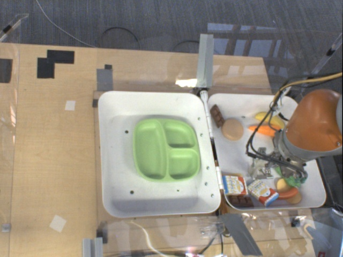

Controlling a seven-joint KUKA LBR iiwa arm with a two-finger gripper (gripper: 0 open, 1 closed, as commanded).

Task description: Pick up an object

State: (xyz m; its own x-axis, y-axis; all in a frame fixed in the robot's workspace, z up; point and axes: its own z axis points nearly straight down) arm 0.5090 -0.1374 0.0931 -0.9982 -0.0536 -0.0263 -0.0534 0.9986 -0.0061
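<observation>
The right white bin [236,106] holds several small items. A brown chocolate bar [216,115] and a tan round bun [232,129] lie near its left wall. A yellow banana [267,117] and an orange carrot [260,128] lie further back. Along the front sit two small cartons [233,184] [261,189], a dark chocolate piece [240,201], and a red and orange item [288,193] beside a green piece [293,180]. My gripper [263,168] hangs low over the front middle of this bin, just above the cartons, under the orange wrist band [317,121].
The left white bin [107,143] holds a green divided plate [165,149]. A metal post [205,63] stands behind the gap between the bins. Cables loop from the wrist over the right bin. Bare wooden bench stretches to the left.
</observation>
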